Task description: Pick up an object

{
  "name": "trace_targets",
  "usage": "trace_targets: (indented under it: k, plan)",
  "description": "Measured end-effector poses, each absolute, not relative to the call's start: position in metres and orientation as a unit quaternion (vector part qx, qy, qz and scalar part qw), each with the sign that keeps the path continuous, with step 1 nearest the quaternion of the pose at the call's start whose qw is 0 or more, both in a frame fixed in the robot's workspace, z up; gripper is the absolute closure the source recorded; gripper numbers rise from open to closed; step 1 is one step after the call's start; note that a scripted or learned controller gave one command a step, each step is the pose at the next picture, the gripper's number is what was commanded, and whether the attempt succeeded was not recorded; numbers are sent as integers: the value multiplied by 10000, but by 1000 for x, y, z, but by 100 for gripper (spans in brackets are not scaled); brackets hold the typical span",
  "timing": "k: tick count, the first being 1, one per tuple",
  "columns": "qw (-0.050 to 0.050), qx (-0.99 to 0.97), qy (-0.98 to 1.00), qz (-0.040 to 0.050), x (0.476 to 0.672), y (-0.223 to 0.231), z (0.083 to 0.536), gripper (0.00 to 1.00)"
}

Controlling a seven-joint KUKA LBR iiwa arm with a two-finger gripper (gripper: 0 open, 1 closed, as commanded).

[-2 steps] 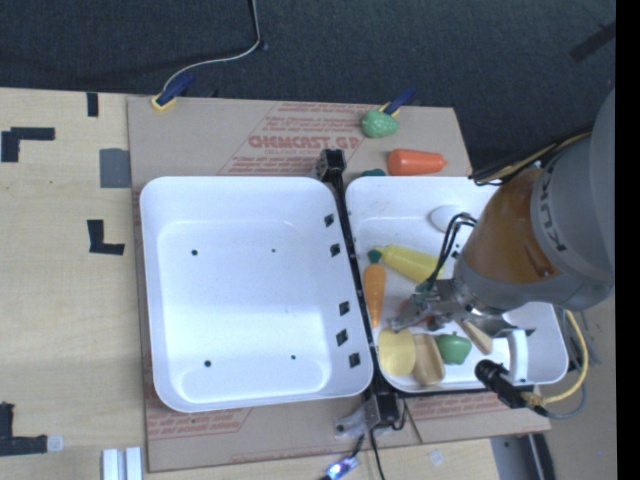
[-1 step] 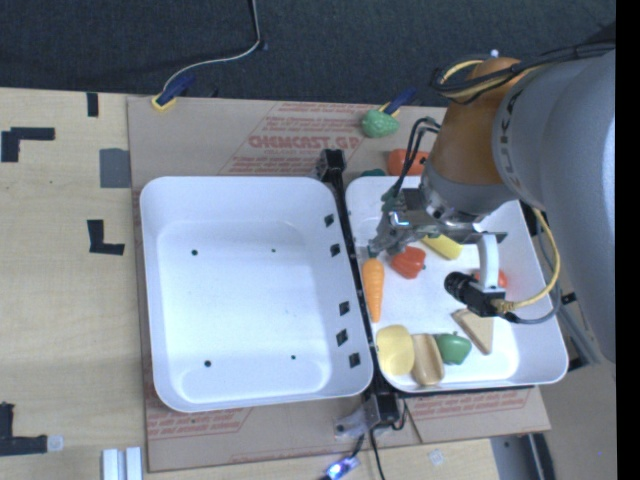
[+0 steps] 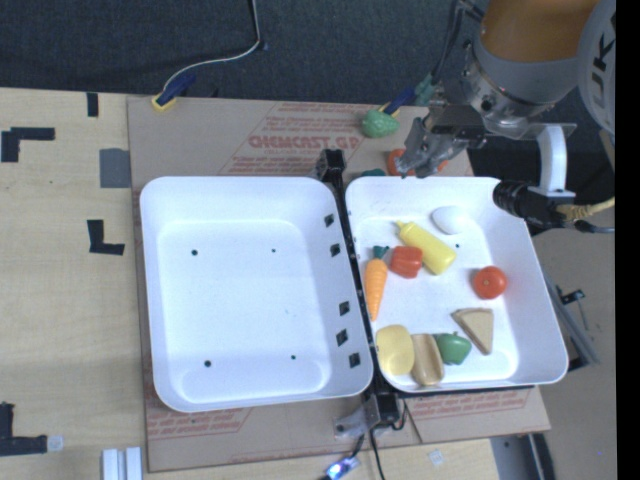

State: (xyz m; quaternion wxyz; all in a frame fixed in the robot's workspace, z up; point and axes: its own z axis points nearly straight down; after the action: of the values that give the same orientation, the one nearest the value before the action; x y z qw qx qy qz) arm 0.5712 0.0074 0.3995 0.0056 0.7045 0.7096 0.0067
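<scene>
Seen from above at a slant, the grey arm with its orange band (image 3: 535, 13) reaches in from the right, its gripper (image 3: 420, 160) poised over the far rim of the right bin (image 3: 530, 268). The fingers (image 3: 410, 158) point down toward the bin's far left corner; how far apart they stand cannot be told from here, and nothing can be made out between them. A small reddish object (image 3: 397, 156) lies on the cardboard just beside the fingertips, outside the bin.

Inside the right bin are the toy foods. A white egg (image 3: 446, 219) lies near the far wall, with a yellow bottle (image 3: 425, 247) just in front of it and a red piece (image 3: 406, 261) touching the bottle's left side. An orange carrot (image 3: 375, 286) lies along the left wall. A red tomato (image 3: 489, 282) sits apart toward the right. Along the near wall lie a yellow piece (image 3: 394, 349), a tan bread roll (image 3: 427, 359), a green pepper (image 3: 454, 347) and a brown wedge (image 3: 476, 328), close together.

The left bin (image 3: 160, 268) sits alongside, the two joined by a black hinge strip (image 3: 345, 268). A green toy (image 3: 379, 123) rests on the cardboard sheet (image 3: 250, 138) beyond the bins.
</scene>
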Motion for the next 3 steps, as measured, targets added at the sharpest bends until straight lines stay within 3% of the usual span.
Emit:
trace_targets:
  k: [1,2,3]
  plan:
    - [51,7061,7080,56,550,7,521,100]
    - [-56,7064,7077,-69,557,27,304,100]
    - [48,7059,7082,56,561,31,445,100]
